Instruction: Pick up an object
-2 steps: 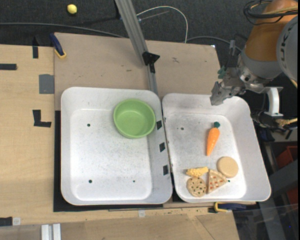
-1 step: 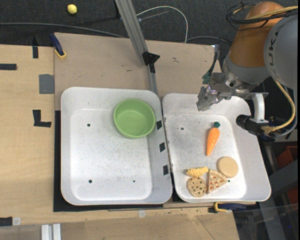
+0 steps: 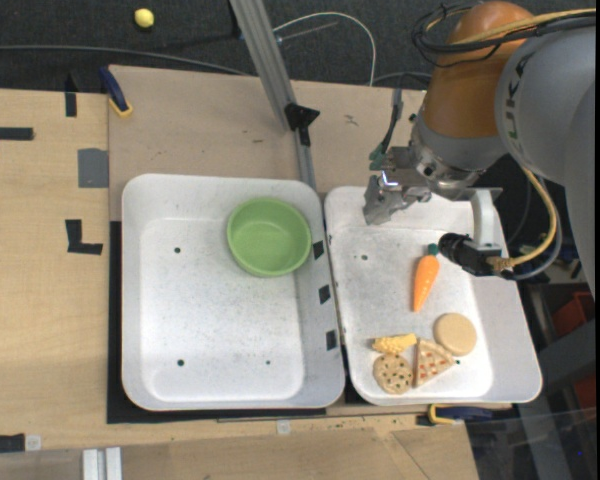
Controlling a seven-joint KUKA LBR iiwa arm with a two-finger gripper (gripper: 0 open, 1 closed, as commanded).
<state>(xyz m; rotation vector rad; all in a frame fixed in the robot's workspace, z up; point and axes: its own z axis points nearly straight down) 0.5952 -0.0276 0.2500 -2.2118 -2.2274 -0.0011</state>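
Observation:
My gripper hangs over the far edge of the right bin, with nothing visible between its fingers. An orange carrot with a green top lies in the middle of that bin, below and to the right of the gripper. Near the bin's front lie a round tan cookie, a yellow corn piece, a round brown cracker and a pizza slice. A green bowl sits at the far right of the left bin.
A grey metal pole slants up from between the bins at the back. The arm's grey body and orange band loom over the right bin's far corner. A small yellow ball lies on the dark floor beyond the bench.

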